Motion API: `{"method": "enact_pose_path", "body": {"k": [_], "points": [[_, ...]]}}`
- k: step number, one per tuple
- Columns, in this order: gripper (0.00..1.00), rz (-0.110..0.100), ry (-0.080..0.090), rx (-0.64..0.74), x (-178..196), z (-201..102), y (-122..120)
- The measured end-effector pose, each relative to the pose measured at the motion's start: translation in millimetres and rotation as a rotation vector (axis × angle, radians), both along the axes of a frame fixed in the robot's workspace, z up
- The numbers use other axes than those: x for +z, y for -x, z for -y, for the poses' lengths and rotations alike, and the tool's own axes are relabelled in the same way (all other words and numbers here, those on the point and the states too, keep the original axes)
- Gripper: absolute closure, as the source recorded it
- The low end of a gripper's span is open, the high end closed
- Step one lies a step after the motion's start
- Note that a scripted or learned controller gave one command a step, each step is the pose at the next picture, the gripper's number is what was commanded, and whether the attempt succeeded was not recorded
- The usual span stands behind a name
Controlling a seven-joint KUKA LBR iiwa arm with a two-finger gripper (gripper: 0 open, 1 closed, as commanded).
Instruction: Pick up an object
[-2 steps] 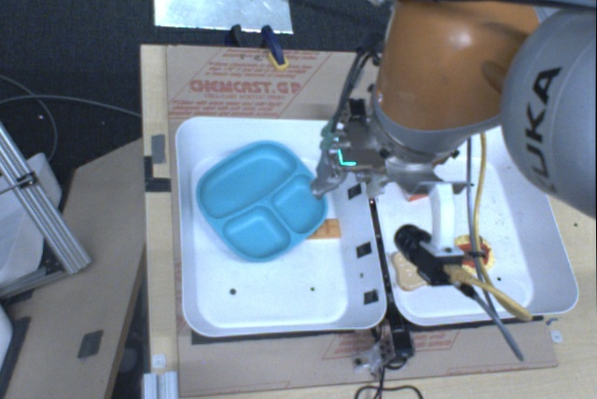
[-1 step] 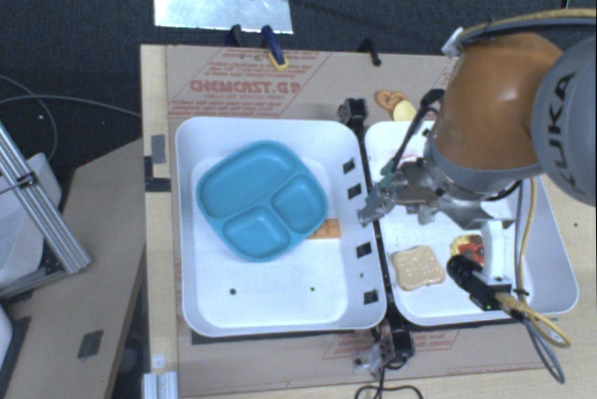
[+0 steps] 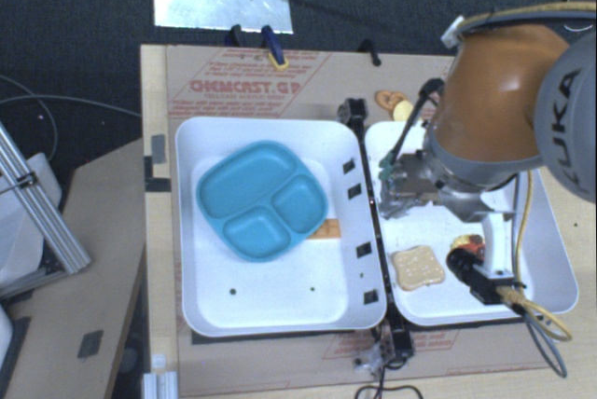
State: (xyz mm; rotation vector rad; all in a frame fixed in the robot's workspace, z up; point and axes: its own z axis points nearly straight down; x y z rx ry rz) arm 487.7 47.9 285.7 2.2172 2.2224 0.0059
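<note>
My gripper (image 3: pixel 399 192) hangs low over the left part of the right bin (image 3: pixel 560 285), beneath the orange band of the arm. A slice of toast (image 3: pixel 418 267) lies flat on the bin floor just in front of the gripper, apart from it. A small red and yellow item (image 3: pixel 466 245) sits to the right of the toast, partly behind the arm's cable. The wrist hides what lies directly under the gripper.
A blue divided plate (image 3: pixel 261 199) lies in the left bin (image 3: pixel 210 309), with a small orange piece (image 3: pixel 326 228) at its right edge. A black divider (image 3: pixel 368 201) runs between the bins. Small orange and yellow items (image 3: pixel 395 103) rest on the cardboard behind the right bin.
</note>
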Motion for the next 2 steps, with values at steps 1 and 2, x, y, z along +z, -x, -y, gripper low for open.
{"method": "enact_pose_path", "body": {"k": [1, 2], "points": [[1.0, -0.003, -0.002, 0.009, -9, -88, 2], [1.0, 0.014, -0.003, -0.001, -169, -87, -48]]}}
